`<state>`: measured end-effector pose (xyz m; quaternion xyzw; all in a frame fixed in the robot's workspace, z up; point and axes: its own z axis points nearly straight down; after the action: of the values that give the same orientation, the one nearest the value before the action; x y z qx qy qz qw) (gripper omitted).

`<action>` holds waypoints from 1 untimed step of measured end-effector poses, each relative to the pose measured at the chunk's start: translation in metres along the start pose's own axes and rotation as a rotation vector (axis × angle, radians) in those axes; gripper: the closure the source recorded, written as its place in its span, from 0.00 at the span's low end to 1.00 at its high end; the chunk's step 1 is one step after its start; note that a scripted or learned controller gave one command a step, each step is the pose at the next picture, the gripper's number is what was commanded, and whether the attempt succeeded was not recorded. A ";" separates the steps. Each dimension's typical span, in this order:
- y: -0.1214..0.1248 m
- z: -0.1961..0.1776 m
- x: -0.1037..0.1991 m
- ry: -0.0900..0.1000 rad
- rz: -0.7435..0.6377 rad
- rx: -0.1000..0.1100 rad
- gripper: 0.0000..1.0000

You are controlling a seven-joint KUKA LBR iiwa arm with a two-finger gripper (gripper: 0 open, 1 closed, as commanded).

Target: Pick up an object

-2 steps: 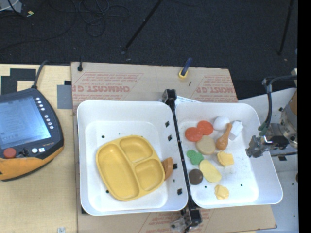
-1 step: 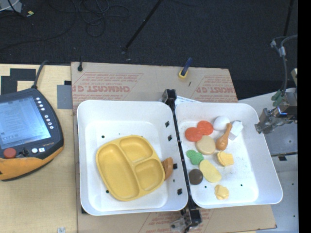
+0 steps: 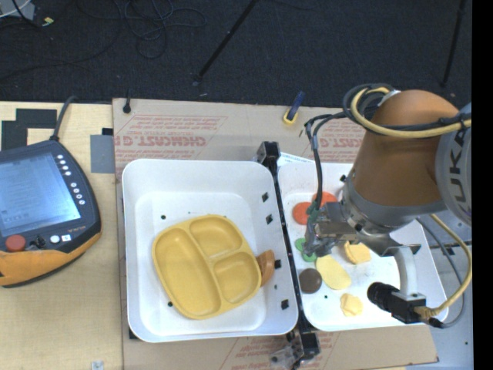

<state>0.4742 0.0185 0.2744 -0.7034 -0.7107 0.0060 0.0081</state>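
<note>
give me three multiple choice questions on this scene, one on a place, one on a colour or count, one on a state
1. Where does the yellow divided tray lie?
A. in the left bin
B. in the right bin
C. on the teach pendant

2. How many compartments does the tray have?
A. two
B. three
C. five

3. Where is the gripper now?
A. over the left bin
B. low over the right bin
C. outside both bins

Answers: 1 A, it lies on the left bin floor. 2 B, ridges divide it into three. 3 B, it hangs among the small items in the right bin, near the brown disc.
</note>
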 end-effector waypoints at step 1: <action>0.001 -0.067 0.037 -0.003 0.006 -0.017 1.00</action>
<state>0.4765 0.0550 0.3416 -0.7054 -0.7088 0.0009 0.0010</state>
